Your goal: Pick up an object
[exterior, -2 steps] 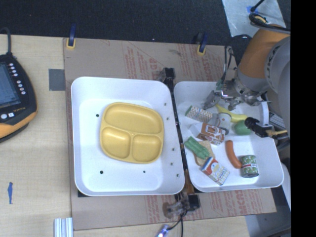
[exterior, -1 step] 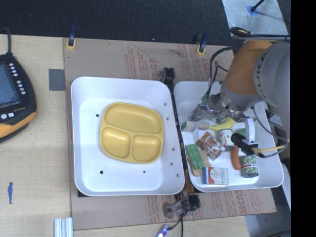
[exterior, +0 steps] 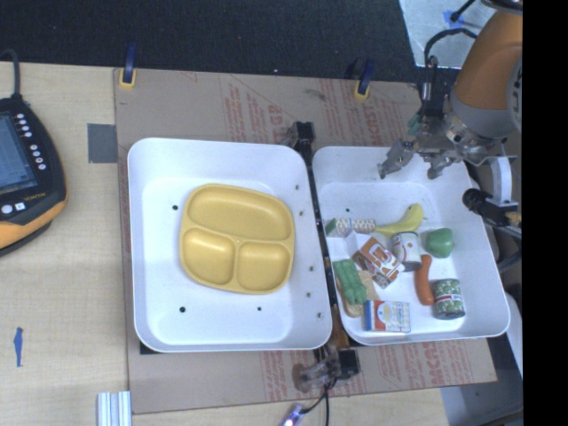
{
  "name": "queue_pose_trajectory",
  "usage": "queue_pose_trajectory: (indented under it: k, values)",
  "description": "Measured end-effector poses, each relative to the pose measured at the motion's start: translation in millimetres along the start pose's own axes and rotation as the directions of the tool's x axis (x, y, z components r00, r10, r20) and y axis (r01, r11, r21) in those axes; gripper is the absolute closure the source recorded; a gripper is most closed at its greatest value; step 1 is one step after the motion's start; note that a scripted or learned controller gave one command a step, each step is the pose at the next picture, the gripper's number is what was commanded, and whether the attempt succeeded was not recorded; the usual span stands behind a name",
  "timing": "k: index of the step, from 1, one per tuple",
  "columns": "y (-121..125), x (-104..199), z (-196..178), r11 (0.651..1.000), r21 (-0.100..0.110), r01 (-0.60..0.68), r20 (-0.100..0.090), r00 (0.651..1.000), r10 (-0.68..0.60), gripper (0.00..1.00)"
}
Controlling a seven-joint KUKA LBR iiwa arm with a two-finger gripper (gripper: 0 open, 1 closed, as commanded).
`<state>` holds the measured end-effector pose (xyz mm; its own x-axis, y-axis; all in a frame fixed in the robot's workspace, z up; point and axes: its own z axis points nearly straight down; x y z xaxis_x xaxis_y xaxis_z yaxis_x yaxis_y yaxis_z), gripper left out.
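Note:
My gripper hangs open over the far end of the right bin, its two fingers spread apart with nothing between them. Below it in the bin lie a yellow banana, a green pepper, a small can, an orange carrot, a green-labelled can, a red and white carton, a green vegetable and a small box. The gripper is above and beyond all of them, touching none.
The left bin holds a yellow divided plate. A teach pendant lies at the left of the bench. Clamps hold the cardboard sheet at the back. A black bracket sits between the bins.

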<state>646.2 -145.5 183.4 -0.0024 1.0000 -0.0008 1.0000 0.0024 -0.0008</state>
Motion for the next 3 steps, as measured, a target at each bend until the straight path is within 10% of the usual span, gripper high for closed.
queue_pose_trajectory:
  k: [1,2,3]
  values:
    - [-24,-48,93,1.0,0.005,0.002,0.001,1.0,-0.002,0.0]
    - [-37,-31,92,1.0,0.004,0.003,0.0,1.0,-0.003,0.0]
    - [-37,-32,81,1.0,0.007,0.004,0.0,1.0,-0.004,1.0]
